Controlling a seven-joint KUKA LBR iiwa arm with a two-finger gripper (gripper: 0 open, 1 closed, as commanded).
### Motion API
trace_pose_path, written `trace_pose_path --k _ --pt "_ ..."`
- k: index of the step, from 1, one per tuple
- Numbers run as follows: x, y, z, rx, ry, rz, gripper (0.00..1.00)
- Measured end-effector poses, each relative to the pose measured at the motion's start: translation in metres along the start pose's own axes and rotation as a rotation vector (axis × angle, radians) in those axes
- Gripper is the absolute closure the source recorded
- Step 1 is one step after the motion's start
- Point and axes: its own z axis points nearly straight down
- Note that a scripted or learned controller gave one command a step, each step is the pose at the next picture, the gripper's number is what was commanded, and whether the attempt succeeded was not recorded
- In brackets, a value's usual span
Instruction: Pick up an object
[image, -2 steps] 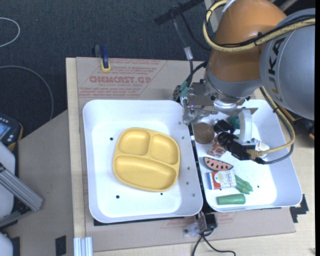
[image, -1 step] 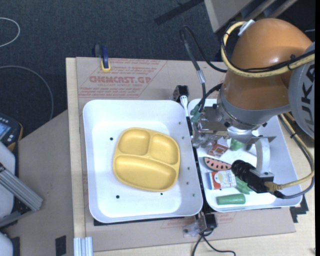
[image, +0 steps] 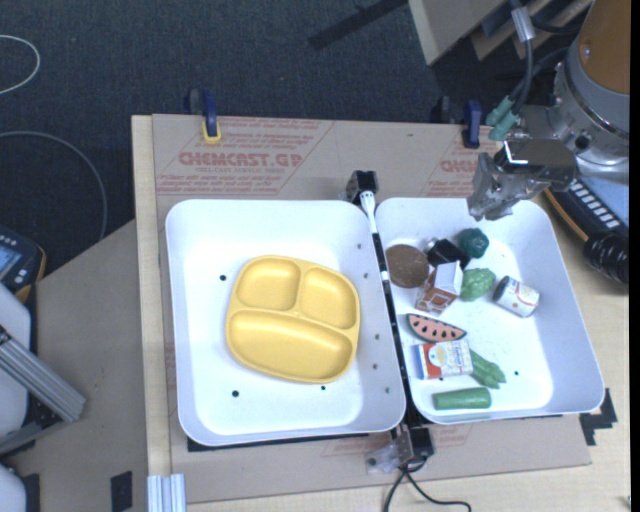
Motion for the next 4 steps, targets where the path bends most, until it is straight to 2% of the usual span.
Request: trace_pose_path --k 1,2,4 --pt "0.041 -0.008 0.194 0.039 -0.004 -0.003 1.00" --pt "0.112 -0.004 0.124 0.013 0.003 -0.011 1.00" --pt "0.109 -0.003 0.107 0.015 -0.001 -0.007 1.00"
